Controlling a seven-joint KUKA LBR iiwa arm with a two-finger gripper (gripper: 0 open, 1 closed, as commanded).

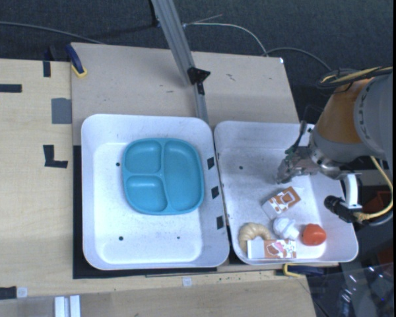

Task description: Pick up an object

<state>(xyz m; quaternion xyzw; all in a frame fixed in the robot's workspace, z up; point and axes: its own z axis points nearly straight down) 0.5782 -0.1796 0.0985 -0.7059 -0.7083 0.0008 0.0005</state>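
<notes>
Along the near wall of the right bin (232, 177) the objects crowd together: a croissant (253, 230), a small carton (279, 248), a white lump (284, 227) and a red tomato-like piece (313, 234), with an orange-and-white packet (282, 201) just beyond. Farther back the gripper (288, 171) hangs above bare floor; I cannot tell its state. A descent here may close on nothing, or nudge the packet into its neighbours. The blue divided plate (163, 176) lies in the left bin (92, 177)
</notes>
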